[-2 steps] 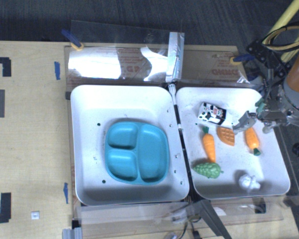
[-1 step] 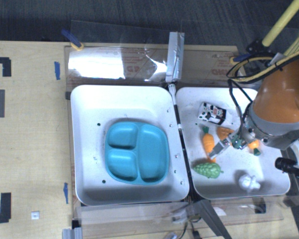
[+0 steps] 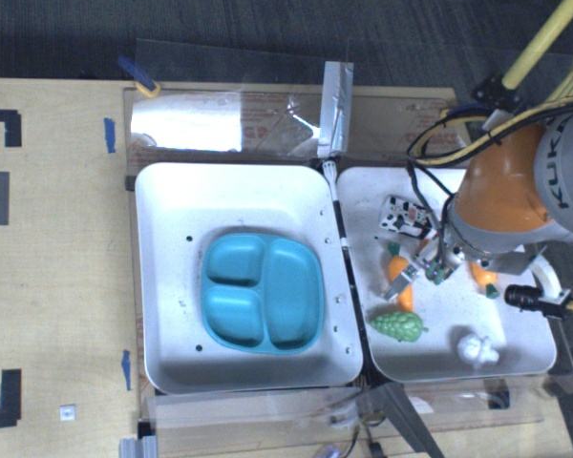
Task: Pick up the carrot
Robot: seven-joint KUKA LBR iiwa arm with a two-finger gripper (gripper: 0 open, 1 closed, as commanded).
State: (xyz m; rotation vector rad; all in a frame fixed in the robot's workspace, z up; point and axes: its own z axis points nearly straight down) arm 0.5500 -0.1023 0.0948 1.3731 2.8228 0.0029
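Note:
The carrot (image 3: 398, 269) is a small orange toy with a green top, lying in the left part of the right bin (image 3: 525, 351). My gripper (image 3: 402, 285) comes down from the orange-banded wrist at the upper right and sits right over the carrot. A grey metal part of it crosses the carrot's middle, so orange shows on both sides. The contact itself is hidden.
A green leafy toy (image 3: 398, 326) lies just below the carrot. A white object (image 3: 477, 349) sits near the bin's front right. A second orange piece (image 3: 481, 277) lies under the wrist. A black-and-white item (image 3: 406, 218) lies behind. The left bin (image 3: 162, 256) holds a blue divided plate (image 3: 264, 291).

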